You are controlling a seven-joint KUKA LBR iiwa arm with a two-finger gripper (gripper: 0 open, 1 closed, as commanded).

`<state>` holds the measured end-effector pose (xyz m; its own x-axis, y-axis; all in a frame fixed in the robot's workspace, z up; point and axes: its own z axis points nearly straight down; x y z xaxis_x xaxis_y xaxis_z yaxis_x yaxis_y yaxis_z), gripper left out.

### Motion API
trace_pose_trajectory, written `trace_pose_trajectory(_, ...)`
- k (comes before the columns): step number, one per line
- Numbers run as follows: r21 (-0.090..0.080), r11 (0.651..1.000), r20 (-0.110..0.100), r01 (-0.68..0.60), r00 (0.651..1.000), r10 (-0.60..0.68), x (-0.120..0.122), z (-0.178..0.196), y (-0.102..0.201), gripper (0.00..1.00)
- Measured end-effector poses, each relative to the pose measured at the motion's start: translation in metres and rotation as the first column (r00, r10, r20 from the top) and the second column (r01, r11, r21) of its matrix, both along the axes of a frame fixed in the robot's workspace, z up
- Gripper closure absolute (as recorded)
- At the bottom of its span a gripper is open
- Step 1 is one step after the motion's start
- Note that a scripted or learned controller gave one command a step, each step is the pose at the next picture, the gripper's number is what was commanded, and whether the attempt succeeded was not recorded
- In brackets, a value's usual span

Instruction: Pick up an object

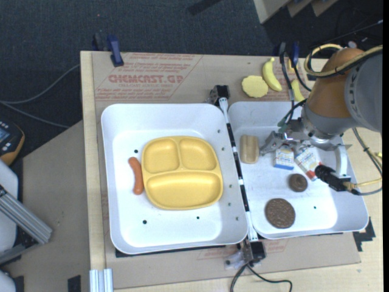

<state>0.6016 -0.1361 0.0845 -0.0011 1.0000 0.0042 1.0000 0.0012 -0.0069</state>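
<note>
Over the right bin [349, 221], arm low, gripper [285, 140] down among small items.
Gripper sits by a blue-white packet [283, 159], likely the pick target since it lies closest; grip state cannot be told, wrist covers it. Tan block [249, 148] lies left, two brown discs [280, 212] nearer. Yellow tray [182, 171] and sausage [137, 175] rest in the left bin [121, 123]; banana [271, 75] lies outside, far.

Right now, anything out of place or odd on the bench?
Yes: a banana and a yellow lumpy piece lie on the bench board behind the right bin, outside both bins. A hot dog lies loose in the left bin beside the yellow divided plate, not on it.
</note>
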Motion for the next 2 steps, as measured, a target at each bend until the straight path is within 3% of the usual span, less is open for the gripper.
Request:
trace_pose_trajectory(1,-0.004,1.0,0.008,0.002,1.0,-0.002,0.003,0.011,-0.003,1.0)
trace_pose_trajectory(2,-0.004,1.0,0.017,-0.006,1.0,0.006,0.028,0.106,0.066,1.0)
